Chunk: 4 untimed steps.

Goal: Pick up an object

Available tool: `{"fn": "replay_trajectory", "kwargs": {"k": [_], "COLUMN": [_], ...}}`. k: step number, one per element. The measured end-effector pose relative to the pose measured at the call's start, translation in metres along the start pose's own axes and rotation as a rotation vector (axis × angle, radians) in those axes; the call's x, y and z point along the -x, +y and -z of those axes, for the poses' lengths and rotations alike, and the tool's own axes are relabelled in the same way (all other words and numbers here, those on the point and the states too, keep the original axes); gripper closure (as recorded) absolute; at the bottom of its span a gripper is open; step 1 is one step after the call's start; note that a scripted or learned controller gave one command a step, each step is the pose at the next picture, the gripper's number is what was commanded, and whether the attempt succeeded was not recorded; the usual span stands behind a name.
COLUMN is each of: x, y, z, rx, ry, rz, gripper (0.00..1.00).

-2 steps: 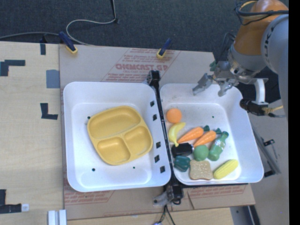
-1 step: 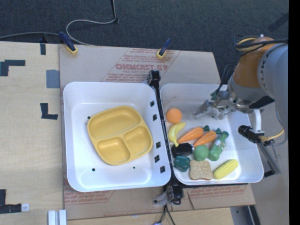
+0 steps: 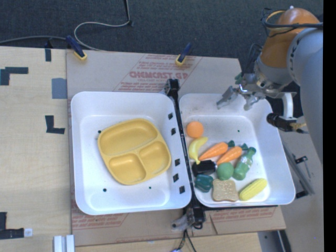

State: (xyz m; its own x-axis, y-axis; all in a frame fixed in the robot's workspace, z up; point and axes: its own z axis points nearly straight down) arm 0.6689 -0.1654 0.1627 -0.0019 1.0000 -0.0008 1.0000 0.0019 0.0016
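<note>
Hovering over the right bin's (image 3: 287,167) far edge, my gripper (image 3: 237,100) hangs spread and holding nothing. Nearest target, the orange ball (image 3: 195,129), lies toward the near-left (other toy foods cluster beyond it), well apart from my fingers.

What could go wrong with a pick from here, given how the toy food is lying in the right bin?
The two carrots, banana and black piece lie touching, so a descent may nudge neighbours or close on two things. The corn and bread slice sit near the right bin's front wall, leaving little finger room. The open gripper hovers by the far rim, off the pile.
</note>
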Motion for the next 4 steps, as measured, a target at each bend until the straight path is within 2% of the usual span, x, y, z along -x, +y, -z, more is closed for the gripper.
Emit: {"fn": "replay_trajectory", "kwargs": {"k": [1,2,3,4], "x": [0.035,0.021,0.057,-0.103], "y": [-0.071,-0.093,-0.125,-0.131], "z": [-0.017,-0.076,-0.075,0.022], "rx": [-0.004,0.001,0.006,-0.002], "ry": [0.000,-0.001,0.001,0.002], "rz": [-0.002,-0.001,0.001,0.002], "gripper": [0.00,0.00,0.00,0.00]}}
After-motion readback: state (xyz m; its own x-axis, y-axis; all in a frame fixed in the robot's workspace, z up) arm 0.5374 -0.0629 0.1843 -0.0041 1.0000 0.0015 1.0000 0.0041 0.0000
